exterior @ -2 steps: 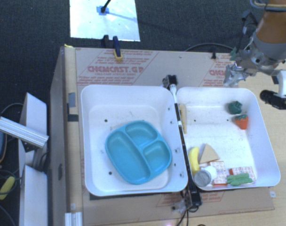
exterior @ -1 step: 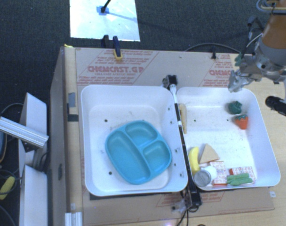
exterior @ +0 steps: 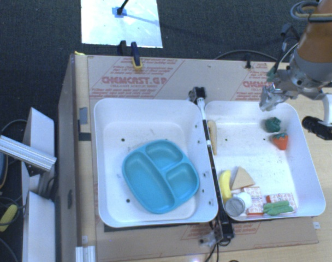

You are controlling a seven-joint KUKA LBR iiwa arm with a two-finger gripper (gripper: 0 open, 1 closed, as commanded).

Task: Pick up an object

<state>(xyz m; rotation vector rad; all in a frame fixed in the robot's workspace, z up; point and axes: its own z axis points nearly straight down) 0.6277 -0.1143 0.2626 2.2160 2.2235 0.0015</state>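
Note:
My gripper (exterior: 268, 101) hangs over the far edge of the right bin (exterior: 308, 162), just up and left of a dark green toy vegetable (exterior: 273, 124). An orange toy carrot (exterior: 281, 141) lies just beyond that vegetable, toward the near side. At the bin's near end are a yellow banana (exterior: 225, 184), a tan wedge (exterior: 242, 177), a small tin can (exterior: 235, 206), a red and white packet (exterior: 255, 198) and a green pea pod (exterior: 278, 207). A pale stick (exterior: 212, 136) lies along the bin's left wall. I see nothing held under the gripper.
The left bin (exterior: 117, 124) holds a blue divided plate (exterior: 160, 176). A black rod (exterior: 207, 141) runs along the seam between the two bins. The middle of the right bin's floor (exterior: 248, 146) is bare. Cardboard (exterior: 155, 78) lies under both bins.

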